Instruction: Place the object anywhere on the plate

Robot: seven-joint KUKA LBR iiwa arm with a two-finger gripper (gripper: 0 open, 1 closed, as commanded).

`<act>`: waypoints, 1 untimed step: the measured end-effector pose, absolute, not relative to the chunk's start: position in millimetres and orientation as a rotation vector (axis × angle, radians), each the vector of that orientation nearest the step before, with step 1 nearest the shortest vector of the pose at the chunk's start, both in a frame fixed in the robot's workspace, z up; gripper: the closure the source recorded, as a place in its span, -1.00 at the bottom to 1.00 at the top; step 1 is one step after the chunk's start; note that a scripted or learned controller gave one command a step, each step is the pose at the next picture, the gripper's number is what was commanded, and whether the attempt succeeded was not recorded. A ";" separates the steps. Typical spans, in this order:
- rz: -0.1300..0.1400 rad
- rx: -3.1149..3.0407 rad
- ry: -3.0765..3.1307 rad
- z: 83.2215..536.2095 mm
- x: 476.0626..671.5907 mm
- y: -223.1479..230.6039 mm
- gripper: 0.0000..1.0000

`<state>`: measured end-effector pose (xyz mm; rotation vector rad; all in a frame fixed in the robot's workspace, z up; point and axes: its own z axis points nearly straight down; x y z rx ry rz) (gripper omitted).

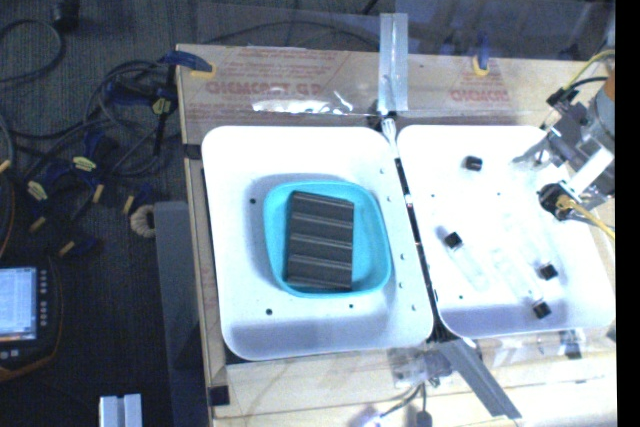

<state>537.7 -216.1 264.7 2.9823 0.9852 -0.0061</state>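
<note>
Jaws, open or closed I can't tell, hover over the right bin (495, 215); grey block (320, 240) seemingly lies on the plate (373, 245), only retreat remains.

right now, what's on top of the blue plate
A dark ribbed block lies flat on the plate, inside its rim, in the left bin. The plate's middle is covered by the block, so what is under it cannot be seen.
</note>
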 end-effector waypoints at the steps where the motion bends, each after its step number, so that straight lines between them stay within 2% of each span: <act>1: -0.008 3.007 0.918 212.8 482.8 -223.5 -1.00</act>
